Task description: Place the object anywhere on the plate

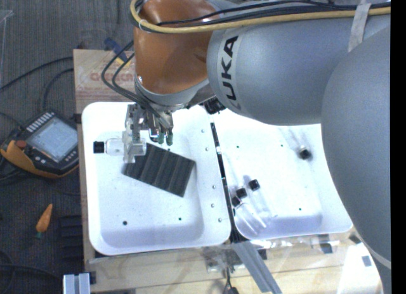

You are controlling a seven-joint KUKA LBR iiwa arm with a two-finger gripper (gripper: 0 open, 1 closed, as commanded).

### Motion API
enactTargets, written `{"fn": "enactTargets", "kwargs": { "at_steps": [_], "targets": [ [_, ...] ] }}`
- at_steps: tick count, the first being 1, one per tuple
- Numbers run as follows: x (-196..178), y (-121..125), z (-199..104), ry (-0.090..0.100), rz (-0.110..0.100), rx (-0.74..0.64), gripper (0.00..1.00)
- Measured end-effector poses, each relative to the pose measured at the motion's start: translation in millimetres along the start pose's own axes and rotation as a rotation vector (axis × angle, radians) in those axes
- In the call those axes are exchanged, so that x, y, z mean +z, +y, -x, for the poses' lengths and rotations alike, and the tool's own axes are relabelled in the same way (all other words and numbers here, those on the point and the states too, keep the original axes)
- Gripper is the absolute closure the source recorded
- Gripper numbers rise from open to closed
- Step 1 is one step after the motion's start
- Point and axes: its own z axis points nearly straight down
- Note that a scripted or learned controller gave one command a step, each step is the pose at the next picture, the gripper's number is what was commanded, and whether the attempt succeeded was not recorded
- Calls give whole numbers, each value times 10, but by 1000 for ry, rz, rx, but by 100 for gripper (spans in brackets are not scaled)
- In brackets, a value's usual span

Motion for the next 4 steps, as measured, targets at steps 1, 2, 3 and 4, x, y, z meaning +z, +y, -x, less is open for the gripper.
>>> {"fn": "enactTargets", "kwargs": {
  "at_steps": [1, 2, 3, 4],
  "targets": [
    [921, 42, -670, 6, 4, 43, 100],
    [587, 13, -375, 1, 1, -124, 100],
    [-826, 12, -174, 0, 1, -343, 100],
    [694, 41, -533, 2, 6, -416, 100]
  ]
}}
